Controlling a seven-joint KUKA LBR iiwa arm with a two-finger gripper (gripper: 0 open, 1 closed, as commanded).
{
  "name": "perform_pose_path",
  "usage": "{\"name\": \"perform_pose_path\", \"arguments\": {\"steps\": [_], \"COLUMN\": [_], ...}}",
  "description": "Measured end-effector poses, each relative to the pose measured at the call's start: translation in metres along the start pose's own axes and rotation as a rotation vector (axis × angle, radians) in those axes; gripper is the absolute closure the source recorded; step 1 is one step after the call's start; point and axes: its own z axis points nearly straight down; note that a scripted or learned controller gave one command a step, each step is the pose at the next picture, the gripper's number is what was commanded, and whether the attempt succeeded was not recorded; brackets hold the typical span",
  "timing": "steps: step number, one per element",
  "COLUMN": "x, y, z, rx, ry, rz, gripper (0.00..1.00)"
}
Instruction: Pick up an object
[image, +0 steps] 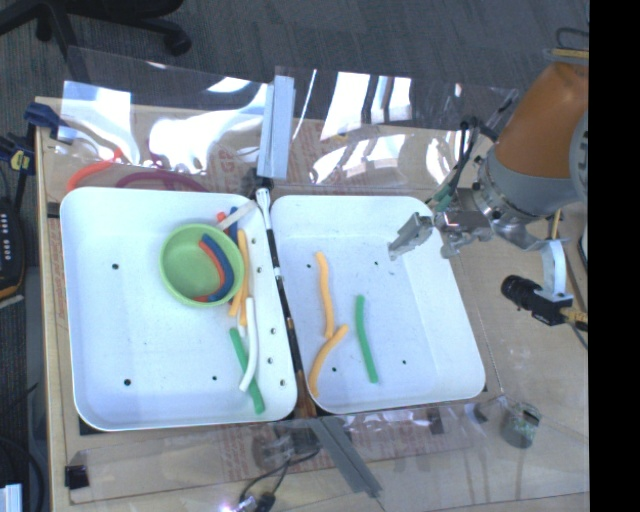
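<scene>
Right bin (440, 300): three thin flexible strips lie on its floor. A long orange strip (325, 292) runs from about 12 o'clock of the bin's centre down toward 7 o'clock, gently curved. A second, shorter orange strip (326, 358) starts beside the lower end of the first and bends toward the bin's 7 o'clock corner; whether the two touch cannot be told. A green strip (366, 338) lies just right of them, nearly straight, running from centre toward 6 o'clock, apart from both.

Left bin (110, 330): a green bowl (200, 264) sits slightly to 1 o'clock of centre, holding curved pieces in blue, red and orange whose shapes overlap and are hard to separate. Along the bin's 3 o'clock wall, orange, white and green strips (247, 340) lie bundled and partly covering one another.

Hand (408, 238): positioned over the right bin's 1 o'clock corner, above the floor, well apart from the three strips. Nothing shows between its fingers; their position, released or clenched, cannot be determined, as the tips are small and blurred.

The arm (540, 130) is cut off at the 3 o'clock edge. Glare on the counter (520, 360) obscures the area at 12 o'clock behind the bins.
</scene>
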Motion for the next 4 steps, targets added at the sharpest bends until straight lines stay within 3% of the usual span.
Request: {"name": "perform_pose_path", "arguments": {"steps": [1, 2, 3, 4], "x": [0.041, 0.077, 0.077, 0.077], "y": [0.020, 0.026, 0.026, 0.026], "z": [0.086, 0.189, 0.179, 0.179], "rx": [0.001, -0.001, 0.001, 0.001], "ry": [0.000, -0.002, -0.003, -0.004], "rz": [0.160, 0.049, 0.046, 0.044], "gripper": [0.00, 0.00, 1.00, 0.00]}}
